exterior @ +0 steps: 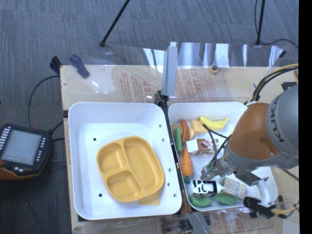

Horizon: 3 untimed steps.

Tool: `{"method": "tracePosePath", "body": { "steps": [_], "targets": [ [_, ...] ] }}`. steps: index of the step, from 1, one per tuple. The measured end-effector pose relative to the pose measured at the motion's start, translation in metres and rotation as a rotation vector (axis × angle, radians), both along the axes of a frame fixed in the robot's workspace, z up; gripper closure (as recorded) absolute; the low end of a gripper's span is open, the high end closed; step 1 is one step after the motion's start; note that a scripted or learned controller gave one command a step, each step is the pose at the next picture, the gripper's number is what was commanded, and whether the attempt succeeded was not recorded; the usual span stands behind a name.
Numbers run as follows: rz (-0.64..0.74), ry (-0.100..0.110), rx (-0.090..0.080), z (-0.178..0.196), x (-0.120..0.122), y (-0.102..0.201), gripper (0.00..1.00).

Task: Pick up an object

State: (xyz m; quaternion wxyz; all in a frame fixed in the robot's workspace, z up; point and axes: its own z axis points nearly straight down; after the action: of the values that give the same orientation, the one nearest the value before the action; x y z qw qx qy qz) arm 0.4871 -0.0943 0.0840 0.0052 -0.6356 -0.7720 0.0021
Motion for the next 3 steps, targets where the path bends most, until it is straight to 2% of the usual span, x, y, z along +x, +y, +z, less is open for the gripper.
{"method": "tracePosePath", "body": {
  "steps": [1, 2, 3],
  "targets": [
    [-0.002, -0.001, 0.000, 0.000, 0.000, -0.001, 0.00],
    [-0.003, -0.004, -0.002, 0.001, 0.075, -0.012, 0.00],
    [-0.290, 0.004, -0.005, -0.001, 0.143, -0.029, 0.00]
  ]
}}
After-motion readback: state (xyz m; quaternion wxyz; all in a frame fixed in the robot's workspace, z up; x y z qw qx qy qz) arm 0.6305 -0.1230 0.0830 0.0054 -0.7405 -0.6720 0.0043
